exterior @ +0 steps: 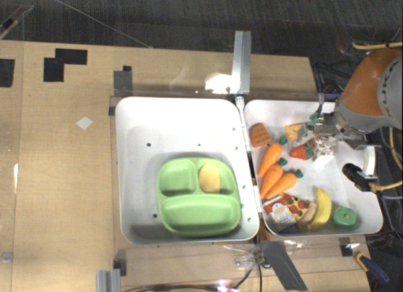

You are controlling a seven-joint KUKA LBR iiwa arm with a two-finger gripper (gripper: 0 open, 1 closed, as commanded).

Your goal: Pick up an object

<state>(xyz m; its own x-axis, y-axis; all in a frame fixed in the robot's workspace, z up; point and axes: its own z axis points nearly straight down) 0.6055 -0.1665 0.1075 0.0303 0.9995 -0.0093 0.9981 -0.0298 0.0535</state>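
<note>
The right bin holds several toy foods. A red strawberry lies near its middle, with a yellow cheese wedge and a brown cookie behind it. Three orange carrots lie along the bin's left side. A banana, a green round piece and a red-and-white packet sit at the front. My gripper hangs low over the bin, just right of the strawberry and the cheese wedge. Nothing shows held in it.
The left bin bears a green divided plate with a yellow lemon-like piece in its upper right compartment. A metal post rises behind the wall between the bins. My arm enters over the right bin's right rim.
</note>
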